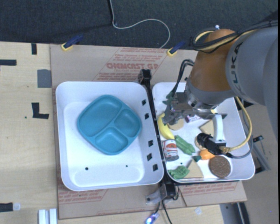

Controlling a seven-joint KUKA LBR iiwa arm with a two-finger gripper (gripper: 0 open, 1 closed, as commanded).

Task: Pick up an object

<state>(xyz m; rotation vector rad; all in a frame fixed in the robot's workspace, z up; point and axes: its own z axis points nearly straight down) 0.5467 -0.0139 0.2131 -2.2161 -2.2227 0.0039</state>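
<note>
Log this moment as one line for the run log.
arm: over right bin | gripper: low, by banana | left bin: blue plate | pick: unconfirmed

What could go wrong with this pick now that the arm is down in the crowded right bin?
The tool sits low among tightly packed items in the right bin, so it may nudge the banana or the small can instead of grasping one cleanly. The yellow cable loops over the bin and might snag on objects. Being close to the divider between the bins, the tool could also bump it.
</note>
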